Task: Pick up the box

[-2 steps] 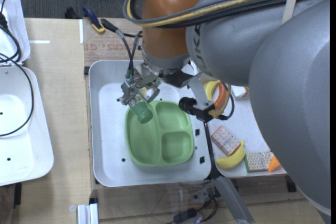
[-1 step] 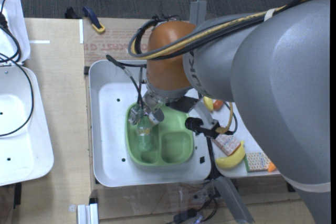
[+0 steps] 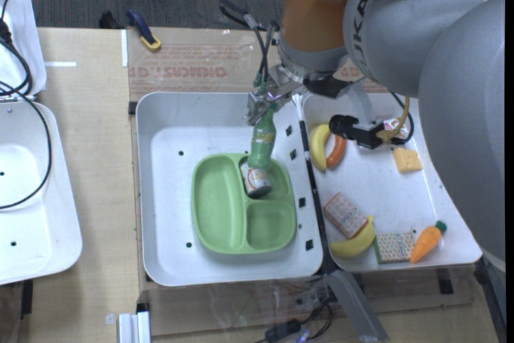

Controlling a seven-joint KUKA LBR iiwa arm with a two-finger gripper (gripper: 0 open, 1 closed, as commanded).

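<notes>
Small box (image 3: 344, 214) with reddish grid-patterned face lies tilted against a banana (image 3: 356, 241)

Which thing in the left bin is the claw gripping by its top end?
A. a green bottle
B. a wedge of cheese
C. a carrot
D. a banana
A: the claw is closed on the neck of the green bottle, which hangs down over the green tray in the left bin; the other three things lie in the right bin.
</notes>
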